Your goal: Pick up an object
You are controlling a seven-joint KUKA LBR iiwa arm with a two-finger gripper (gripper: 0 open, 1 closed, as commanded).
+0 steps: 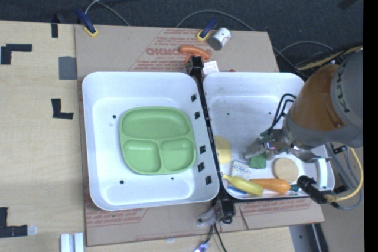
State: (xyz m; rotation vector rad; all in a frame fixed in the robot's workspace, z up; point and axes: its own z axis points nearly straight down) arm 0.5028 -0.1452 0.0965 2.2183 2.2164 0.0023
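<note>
Here the left bin holds a green divided plate; the right bin holds the clutter. The gripper sits low over a small green piece (grip state: cannot tell). Nearby: carrot, banana. Best to descend centred, avoiding neighbours.

Plate in left bin — toys crowd right bin's front.
</note>
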